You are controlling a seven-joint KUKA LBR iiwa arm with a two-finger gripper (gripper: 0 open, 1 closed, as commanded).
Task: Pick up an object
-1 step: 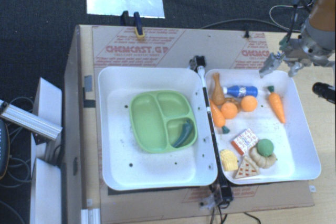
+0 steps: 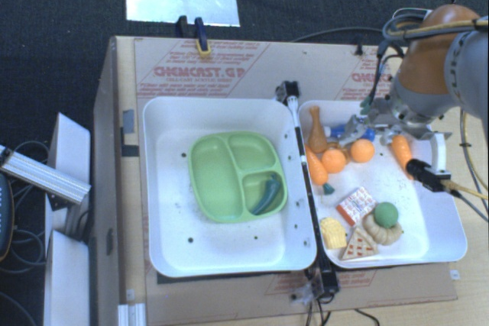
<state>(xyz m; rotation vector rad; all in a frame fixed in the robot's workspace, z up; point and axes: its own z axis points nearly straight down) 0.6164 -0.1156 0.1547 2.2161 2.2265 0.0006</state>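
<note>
The end effector [image 2: 365, 127] of the grey arm with the orange band sits low over the far side of the right-hand shallow white plastic bin [image 2: 451, 229], reaching in from the right. Whether it is wide, narrow or holding anything cannot be told — its tip is a small cluster of grey and blue parts, too blurred to read.

Just beside it lie two round orange toy fruits: one [image 2: 362, 151] close under the tip, the other [image 2: 333, 159] to its left. An elongated tan gourd-shaped toy [image 2: 316, 135] stands near the bin's left wall, and an orange carrot-shaped toy [image 2: 316, 169] lies below it. Another orange elongated toy [image 2: 402, 150] lies under the wrist.

Nearer the viewer, well apart from the tip, are a red-and-white small packet [image 2: 356, 204], a green ball resting on a tan ring-shaped toy [image 2: 384, 221], a yellow corn piece [image 2: 332, 232] and a triangular pizza-slice toy [image 2: 356, 246].

The left white bin [image 2: 164, 187] holds a light green divided plastic plate [image 2: 229, 175] with a dark green pepper-like toy [image 2: 267, 195] in one compartment.

This looks like the approach or descent step, with nothing seen lifted. The next move likely calls for centring over one fruit — the pieces are crowded together.
</note>
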